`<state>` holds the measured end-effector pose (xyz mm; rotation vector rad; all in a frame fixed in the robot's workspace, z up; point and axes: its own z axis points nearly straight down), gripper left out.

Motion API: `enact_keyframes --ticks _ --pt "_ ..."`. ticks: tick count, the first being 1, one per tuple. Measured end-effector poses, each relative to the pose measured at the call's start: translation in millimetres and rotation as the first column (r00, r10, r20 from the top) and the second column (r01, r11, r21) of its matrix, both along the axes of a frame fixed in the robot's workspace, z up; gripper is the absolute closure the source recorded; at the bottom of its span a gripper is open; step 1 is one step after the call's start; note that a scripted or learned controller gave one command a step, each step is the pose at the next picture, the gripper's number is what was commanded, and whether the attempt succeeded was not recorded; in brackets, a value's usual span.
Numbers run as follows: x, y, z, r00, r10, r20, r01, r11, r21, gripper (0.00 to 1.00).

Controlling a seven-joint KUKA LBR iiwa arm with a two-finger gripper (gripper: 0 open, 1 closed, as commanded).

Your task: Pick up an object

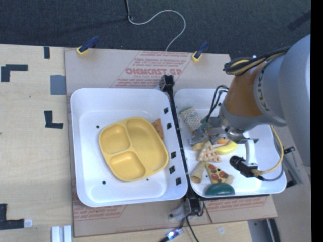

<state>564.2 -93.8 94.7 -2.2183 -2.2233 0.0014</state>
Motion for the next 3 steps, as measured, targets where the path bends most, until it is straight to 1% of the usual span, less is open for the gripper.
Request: enact_keyframes --ticks 1,2,3 --pt "9.7 -3.9 50.6 1.0 -0.001 0.004 0.001 1.0 0.0 1.0" --pt "20.7 -1.1 106.3 1.0 0.0 0.006 0.0 1.0 -0.001 1.0" --pt "21.3 -0.5 131.1 1.0 -0.001 0.003 0.001 1.0 0.0 1.0"
